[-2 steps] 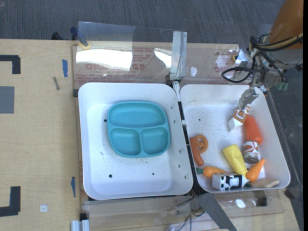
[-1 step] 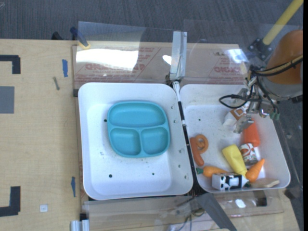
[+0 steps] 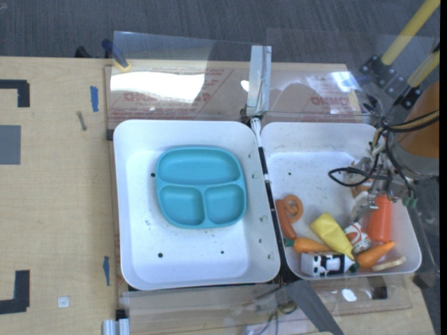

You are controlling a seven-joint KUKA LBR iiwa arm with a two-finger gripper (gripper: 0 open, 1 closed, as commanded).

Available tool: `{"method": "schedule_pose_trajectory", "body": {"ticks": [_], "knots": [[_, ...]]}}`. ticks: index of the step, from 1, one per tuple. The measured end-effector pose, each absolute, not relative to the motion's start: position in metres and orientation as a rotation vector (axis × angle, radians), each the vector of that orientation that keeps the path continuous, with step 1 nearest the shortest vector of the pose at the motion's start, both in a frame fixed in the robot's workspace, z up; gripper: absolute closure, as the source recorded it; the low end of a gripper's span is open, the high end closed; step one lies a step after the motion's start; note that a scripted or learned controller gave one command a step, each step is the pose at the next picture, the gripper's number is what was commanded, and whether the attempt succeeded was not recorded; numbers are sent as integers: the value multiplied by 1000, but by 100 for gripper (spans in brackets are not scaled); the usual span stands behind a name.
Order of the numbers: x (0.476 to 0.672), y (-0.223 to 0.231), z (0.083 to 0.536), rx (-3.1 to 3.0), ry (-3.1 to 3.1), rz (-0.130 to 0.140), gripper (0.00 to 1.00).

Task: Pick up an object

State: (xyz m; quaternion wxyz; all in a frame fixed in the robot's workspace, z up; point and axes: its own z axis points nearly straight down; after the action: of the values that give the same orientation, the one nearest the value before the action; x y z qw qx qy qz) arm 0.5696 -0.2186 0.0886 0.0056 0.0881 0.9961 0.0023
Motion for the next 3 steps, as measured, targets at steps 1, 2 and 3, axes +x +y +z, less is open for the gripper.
{"method": "schedule_pose_trajectory", "body": {"ticks": [1,2,3], "knots": [[573,-219,102,272,3106,-1,100],[573,-219,101,272,3108,1,0],[576,-216,88,438,3101,12,0]]}}
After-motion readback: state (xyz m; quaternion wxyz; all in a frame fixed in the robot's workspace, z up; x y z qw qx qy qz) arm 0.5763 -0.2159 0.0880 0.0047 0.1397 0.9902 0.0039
